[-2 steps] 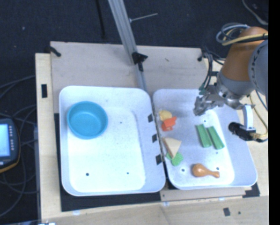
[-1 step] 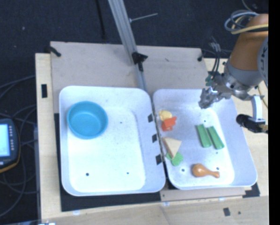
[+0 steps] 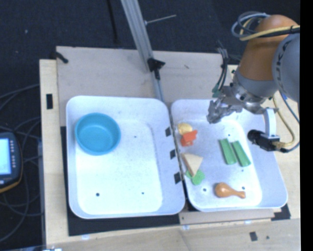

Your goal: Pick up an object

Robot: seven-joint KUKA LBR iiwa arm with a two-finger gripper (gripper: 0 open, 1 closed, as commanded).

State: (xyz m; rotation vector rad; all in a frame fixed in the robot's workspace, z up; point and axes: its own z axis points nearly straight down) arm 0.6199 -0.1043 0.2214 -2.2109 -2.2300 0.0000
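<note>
My gripper (image 3: 215, 115) hangs over the back of the right bin (image 3: 266, 192), with nothing visible between its fingers. Below and to its left lie a small yellow piece (image 3: 185, 127) and an orange-red piece (image 3: 188, 137) near the bin's left wall. A pale yellow wedge (image 3: 192, 163) and a small green piece (image 3: 198, 178) lie further forward. Two green sticks (image 3: 234, 152) rest side by side in the bin's middle. An orange drumstick-shaped toy (image 3: 228, 191) lies near the front.
A blue bowl (image 3: 97, 133) sits in the left bin (image 3: 125, 192) at its back left. A slanted metal pole (image 3: 140, 33) rises behind the bins. A black cable connector (image 3: 262, 138) hangs at the right bin's right side.
</note>
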